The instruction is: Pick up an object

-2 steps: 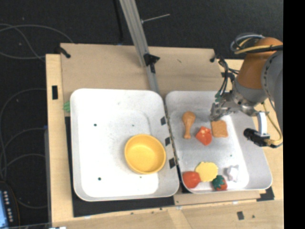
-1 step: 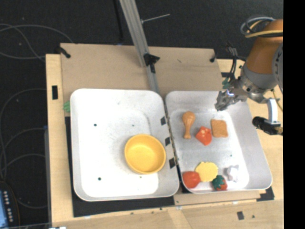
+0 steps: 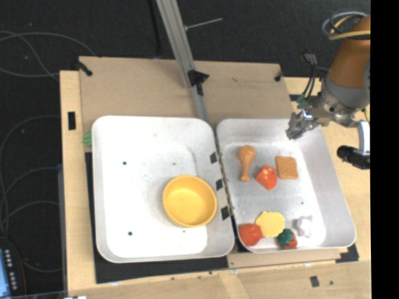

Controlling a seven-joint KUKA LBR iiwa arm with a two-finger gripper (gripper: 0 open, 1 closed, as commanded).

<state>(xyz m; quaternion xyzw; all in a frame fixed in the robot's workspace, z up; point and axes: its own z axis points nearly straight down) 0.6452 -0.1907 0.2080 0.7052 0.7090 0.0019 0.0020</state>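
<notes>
My gripper (image 3: 297,128) hangs over the far right corner of the right bin (image 3: 324,161), with nothing seen between its fingers. In that bin lie a brown drumstick (image 3: 247,161), a red pepper-like piece (image 3: 267,177) and a tan bread slice (image 3: 287,167) near the middle. Along the near edge lie a red tomato (image 3: 250,233), a yellow piece (image 3: 270,223), a small red and green piece (image 3: 287,238) and a small white object (image 3: 303,225). A yellow bowl (image 3: 189,200) stands in the left bin (image 3: 124,167).
A grey metal pole (image 3: 181,48) rises at the back between the two bins. The bins rest on a tan board (image 3: 137,86), with dark floor and cables to the left.
</notes>
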